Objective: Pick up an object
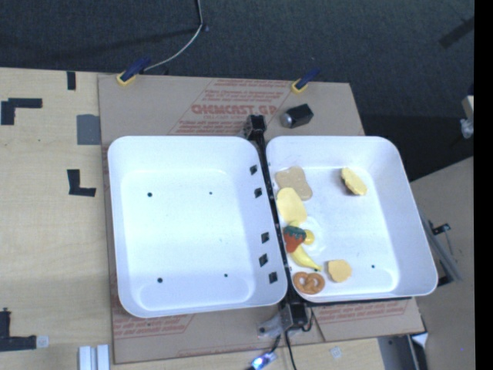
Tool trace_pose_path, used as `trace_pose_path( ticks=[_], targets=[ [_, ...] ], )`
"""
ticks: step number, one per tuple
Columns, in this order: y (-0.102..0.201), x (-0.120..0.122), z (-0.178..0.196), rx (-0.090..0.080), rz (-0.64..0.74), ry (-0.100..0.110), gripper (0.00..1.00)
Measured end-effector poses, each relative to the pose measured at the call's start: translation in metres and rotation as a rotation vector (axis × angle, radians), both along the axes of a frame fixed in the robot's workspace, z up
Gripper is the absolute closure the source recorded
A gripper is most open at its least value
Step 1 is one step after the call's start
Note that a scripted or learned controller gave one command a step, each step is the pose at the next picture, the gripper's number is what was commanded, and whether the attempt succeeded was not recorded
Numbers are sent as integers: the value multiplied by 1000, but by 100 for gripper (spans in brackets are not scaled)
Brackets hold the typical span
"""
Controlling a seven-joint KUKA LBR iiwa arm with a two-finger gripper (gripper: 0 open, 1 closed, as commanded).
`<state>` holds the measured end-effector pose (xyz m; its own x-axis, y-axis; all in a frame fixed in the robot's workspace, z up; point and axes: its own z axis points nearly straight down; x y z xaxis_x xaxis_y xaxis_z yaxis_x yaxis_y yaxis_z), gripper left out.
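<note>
The right bin (389, 206) holds several small toy foods. A tan bread slice (293, 182) lies near its upper left. Below it sit a pale yellow piece (290, 205), a red strawberry (294, 238) and a yellow banana (306, 259). A brown pretzel (309, 282) and an orange-yellow chunk (338, 270) rest near the front wall. Another yellow chunk (353, 181) lies apart at the upper right. The left bin (185, 222) stands beside it.
Both bins rest on a cardboard sheet (231, 106) held by two blue-and-yellow clamps (133, 69). A small dark object (296, 116) lies on the cardboard behind the right bin. A black divider strip (263, 206) runs between the bins.
</note>
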<state>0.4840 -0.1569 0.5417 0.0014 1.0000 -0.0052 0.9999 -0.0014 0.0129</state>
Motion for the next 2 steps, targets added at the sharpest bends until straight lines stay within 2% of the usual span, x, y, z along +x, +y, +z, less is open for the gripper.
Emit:
trace_pose_path(
  ticks=[1,2],
  targets=[
    [-71,-1,-7,2,-4,12,100],
    [27,40,-102,8,11,22,100]
  ],
)
